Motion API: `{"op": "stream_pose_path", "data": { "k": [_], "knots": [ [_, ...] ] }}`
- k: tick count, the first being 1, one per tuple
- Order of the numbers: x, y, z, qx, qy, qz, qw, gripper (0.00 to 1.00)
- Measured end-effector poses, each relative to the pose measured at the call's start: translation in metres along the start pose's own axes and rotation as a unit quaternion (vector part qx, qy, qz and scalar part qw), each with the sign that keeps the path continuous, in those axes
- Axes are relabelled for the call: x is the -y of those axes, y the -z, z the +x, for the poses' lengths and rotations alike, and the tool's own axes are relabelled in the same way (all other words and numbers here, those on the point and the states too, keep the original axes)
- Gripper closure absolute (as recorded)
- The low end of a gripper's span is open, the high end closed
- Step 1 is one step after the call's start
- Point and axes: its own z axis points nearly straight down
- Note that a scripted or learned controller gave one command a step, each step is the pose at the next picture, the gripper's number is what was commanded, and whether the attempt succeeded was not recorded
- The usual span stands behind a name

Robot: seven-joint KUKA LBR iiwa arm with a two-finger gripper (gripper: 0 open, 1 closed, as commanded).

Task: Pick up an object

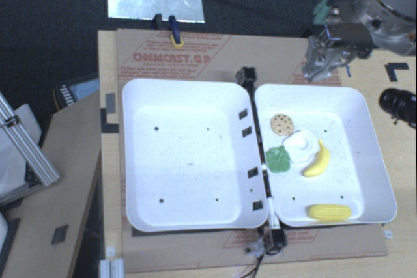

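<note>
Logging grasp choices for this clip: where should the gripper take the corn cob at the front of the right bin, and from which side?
Probably across the middle of the corn cob, coming straight down. It lies flat and lengthwise along the right bin's front wall, apart from the banana, so the fingers should close across its narrow width; the near wall leaves little room.

A round speckled cookie (281,124), a white egg (301,146), a green leaf (278,159) and a curved banana (318,162) cluster below the gripper (319,68), well apart from it. A yellow corn cob (330,211) lies flat farther down, farthest from it.
</note>
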Motion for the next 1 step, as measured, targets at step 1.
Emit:
{"op": "stream_pose_path", "data": {
  "k": [1],
  "knots": [
    [0.0004, -0.0057, -0.0134, 0.001, -0.003, 0.006, 1.0, 1.0]
  ]
}}
